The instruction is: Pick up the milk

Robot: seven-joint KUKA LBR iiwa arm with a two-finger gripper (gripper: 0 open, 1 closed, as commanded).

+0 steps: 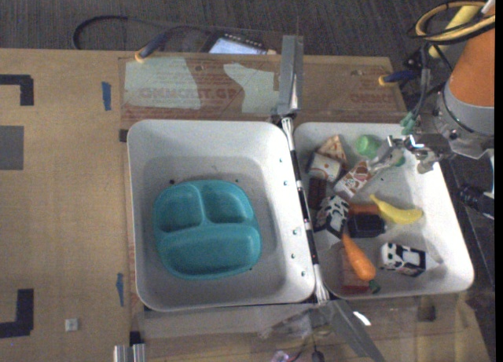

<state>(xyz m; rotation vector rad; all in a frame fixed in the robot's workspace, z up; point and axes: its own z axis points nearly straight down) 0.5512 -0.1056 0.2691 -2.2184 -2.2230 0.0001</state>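
Arm: you see the grey arm (471, 109) with its orange band entering at the upper right, over the far edge of the right bin (456, 258).
Gripper: your gripper (406, 151) hangs above the right bin's upper part; you cannot tell its state from this view, and nothing is visibly held.
Milk: your target, the black-and-white cow-patterned carton (403, 258), lies on its side near the right bin's near right corner, well apart from the gripper.
Neighbours: a banana (397, 212) lies between gripper and carton; a carrot (357, 259) lies just left of the carton.
Second patterned box: another cow-print piece (334, 214) sits by the divider.
Left bin: it (149, 148) holds a teal sectioned plate (206, 227).
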